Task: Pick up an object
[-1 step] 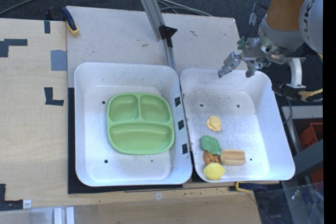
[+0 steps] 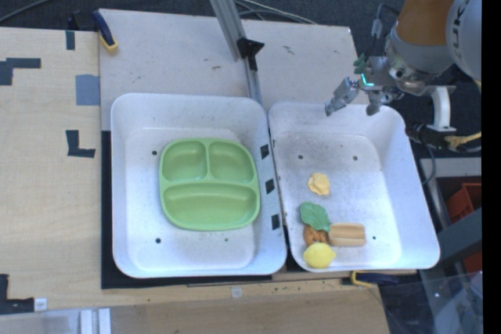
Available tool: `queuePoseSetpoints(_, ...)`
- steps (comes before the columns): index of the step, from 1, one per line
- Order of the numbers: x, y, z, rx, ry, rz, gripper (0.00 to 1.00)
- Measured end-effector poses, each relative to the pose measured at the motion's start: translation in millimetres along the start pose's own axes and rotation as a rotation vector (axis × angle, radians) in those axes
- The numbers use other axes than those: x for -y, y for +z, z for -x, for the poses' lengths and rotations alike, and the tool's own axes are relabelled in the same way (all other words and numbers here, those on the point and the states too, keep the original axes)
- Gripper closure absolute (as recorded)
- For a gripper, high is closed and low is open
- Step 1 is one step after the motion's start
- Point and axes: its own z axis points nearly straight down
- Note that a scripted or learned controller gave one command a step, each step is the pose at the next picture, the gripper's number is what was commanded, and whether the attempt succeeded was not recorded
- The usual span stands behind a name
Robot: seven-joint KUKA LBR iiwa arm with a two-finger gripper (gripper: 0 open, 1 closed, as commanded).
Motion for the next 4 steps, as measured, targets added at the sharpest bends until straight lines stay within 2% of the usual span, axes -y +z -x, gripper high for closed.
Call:
queuePoseSetpoints(1, -9, 55, -1, 0.001, 0.0, -0.001, 0.0)
queuePoseSetpoints(2, -4, 107, -11, 0.001, 0.001, -0.005, 0.0)
queuePoseSetpoints(3, -4, 159, -11, 0.003, 0.001, -0.001, 0.0)
queuePoseSetpoints(4, -4, 147, -12, 0.001, -0.001, -0.001, 1.0)
